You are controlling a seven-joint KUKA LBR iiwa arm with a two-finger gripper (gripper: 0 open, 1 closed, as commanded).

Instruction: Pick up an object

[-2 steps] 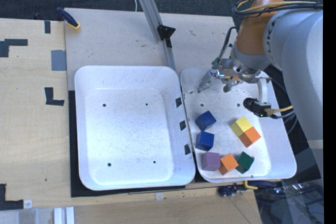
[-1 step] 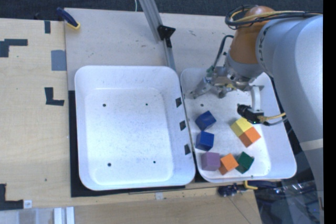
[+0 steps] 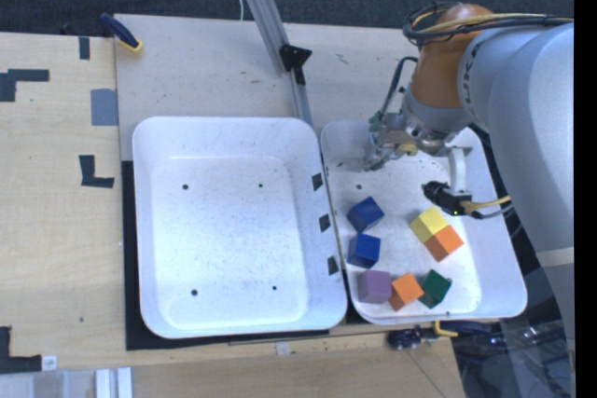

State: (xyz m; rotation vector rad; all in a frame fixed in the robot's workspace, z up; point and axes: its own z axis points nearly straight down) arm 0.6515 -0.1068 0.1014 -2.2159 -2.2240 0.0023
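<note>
I see my arm (image 3: 522,98) reaching in from the right, its grey bulk high and the orange band bent downward at the wrist. The gripper (image 3: 375,156) points down-left at the far end, low and small from here.

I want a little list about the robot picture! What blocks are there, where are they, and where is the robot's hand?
blocks: two blue blocks, yellow block, two orange blocks, purple block, green block
where blocks are: all in the right bin
other bin: left bin
robot hand: gripper over the right bin's far end, apart from the blocks
</note>
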